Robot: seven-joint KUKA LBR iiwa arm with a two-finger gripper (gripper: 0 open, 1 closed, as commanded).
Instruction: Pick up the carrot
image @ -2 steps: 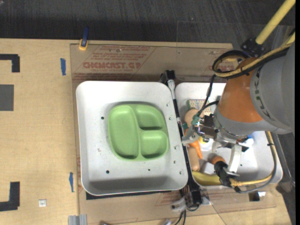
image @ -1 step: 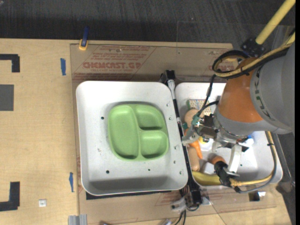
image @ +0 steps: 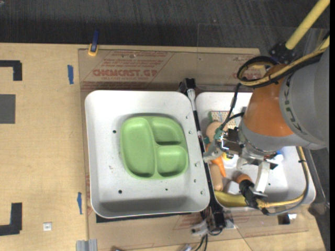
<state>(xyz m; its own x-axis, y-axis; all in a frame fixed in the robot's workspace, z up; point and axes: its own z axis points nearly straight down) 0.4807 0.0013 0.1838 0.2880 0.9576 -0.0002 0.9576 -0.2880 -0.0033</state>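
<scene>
1. We see the carrot [image: 220, 166] in the right bin [image: 296, 179], close to the wall that bin shares with the left bin [image: 99, 140], about halfway along that wall.
2. The gripper [image: 226, 148] hangs over the same side of the bin. The carrot shows just past it, toward the bin's near edge, so close that the two may be touching; we cannot say for sure.
3. The wrist hardware hides the tip, so we cannot tell whether the gripper is spread or closed, and nothing shows the carrot as held.
4. The visible part of the carrot is a short, slim orange sliver, slanting from the shared wall toward the bin's middle. We judge that to be its long axis, but much of it is covered.
5. The carrot looks like smooth, hard toy plastic and tapered, so in our judgement it could roll or slip out of a grip along its length. A grip across the narrow width suits it better.
6. It has close neighbours: a glossy yellow banana [image: 230, 197] lies curved along the near edge, and a rounded tan piece [image: 212, 130] sits by the shared wall on the far side.
7. In the left bin a matte green divided plate [image: 154, 146] sits well apart from the carrot.
</scene>
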